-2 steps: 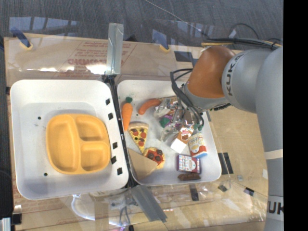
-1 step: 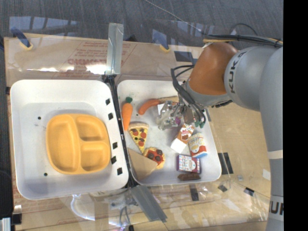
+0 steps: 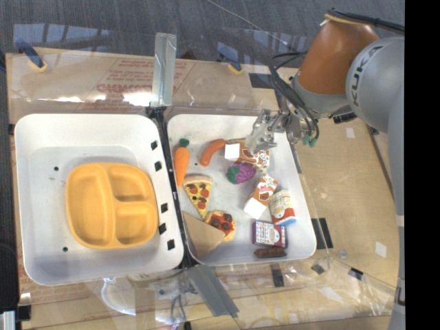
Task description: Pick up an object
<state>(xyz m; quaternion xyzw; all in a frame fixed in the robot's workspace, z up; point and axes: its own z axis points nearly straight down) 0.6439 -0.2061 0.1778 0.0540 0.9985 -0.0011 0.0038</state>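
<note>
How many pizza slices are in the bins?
2, both in the right bin: one pizza slice below the carrot, another pizza slice lower down, near the bin's front. Others may be hidden.

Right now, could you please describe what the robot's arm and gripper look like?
The grey arm has rounded metal casing with dark lettering, and a glossy orange band above the wrist. Thin black cables loop down to the small silvery metal gripper.

A yellow divided tray [image 3: 110, 203] lies in the left bin [image 3: 27, 184] — upright.
</note>
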